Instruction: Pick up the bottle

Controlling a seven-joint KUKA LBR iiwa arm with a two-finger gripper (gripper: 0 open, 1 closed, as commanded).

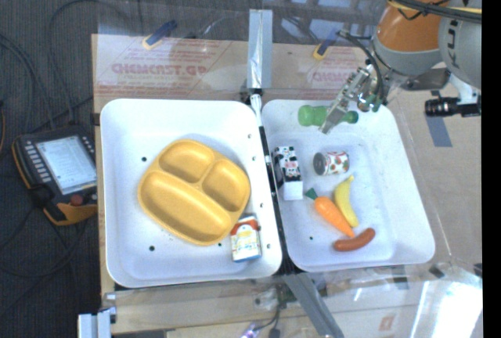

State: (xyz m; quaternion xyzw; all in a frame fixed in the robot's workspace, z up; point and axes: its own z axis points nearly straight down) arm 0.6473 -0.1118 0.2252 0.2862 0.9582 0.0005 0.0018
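From the camera above, the worktop (117, 66) carries two shallow white bins side by side. The left bin (129, 250) holds a yellow divided plate (194, 192) lying near its middle, and a small carton (246, 241) with a red top lies just beside the plate's lower right edge, close to the bin's right wall.

The right bin (403, 211) holds the rest. The bottle (288, 171), small, patterned black and white with a white cap, lies by the bin's left wall, its cap pointing toward the near edge. To its right lies a small can (332, 163) on its side. Below the can lie a banana (345, 201), a carrot (332, 216) just beside it, and a sausage (354, 239) nearest the front wall. A green object (315, 116) lies at the bin's far end.

The arm reaches in from the right, and the pincer (338, 114) hangs over the far end of the right bin, right at the green object, well apart from the bottle. Whether its fingers are apart or together cannot be told.
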